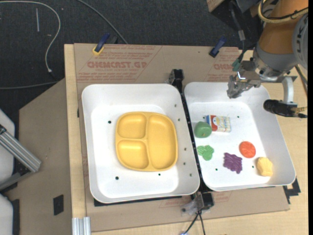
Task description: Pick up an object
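A divided plate (146, 141) lay in the left bin (93, 131). In the right bin (274, 131), a small box (218, 123) sat behind five toy foods; the gripper (238, 89) hung over its back edge.

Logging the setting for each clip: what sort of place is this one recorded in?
Most likely a robotics lab bench rather than a kitchen. Two white bins sit on clamped cardboard, small toy foods such as a purple grape bunch lie in the right one, and loose cables trail over dark carpet.
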{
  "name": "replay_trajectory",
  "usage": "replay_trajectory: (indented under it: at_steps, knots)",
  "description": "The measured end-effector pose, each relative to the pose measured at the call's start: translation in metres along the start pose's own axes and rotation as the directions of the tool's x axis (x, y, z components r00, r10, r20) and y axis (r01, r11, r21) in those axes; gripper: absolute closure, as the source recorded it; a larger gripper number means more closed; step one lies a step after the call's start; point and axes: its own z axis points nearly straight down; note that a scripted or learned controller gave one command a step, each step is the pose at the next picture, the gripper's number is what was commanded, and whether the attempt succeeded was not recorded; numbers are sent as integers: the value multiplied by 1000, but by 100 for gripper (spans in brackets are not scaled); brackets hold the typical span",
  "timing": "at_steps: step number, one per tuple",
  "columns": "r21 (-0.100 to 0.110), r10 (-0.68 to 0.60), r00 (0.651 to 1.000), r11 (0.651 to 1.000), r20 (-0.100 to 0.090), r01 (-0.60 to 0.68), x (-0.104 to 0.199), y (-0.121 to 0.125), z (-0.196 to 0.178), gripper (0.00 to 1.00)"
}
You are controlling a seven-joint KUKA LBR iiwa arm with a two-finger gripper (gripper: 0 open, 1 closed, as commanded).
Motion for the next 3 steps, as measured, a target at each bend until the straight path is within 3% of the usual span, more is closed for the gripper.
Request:
replay_trajectory:
  at_steps: [3]
  knots:
    - [2, 0, 1000, 1000, 1, 0, 164, -18, -14, 100]
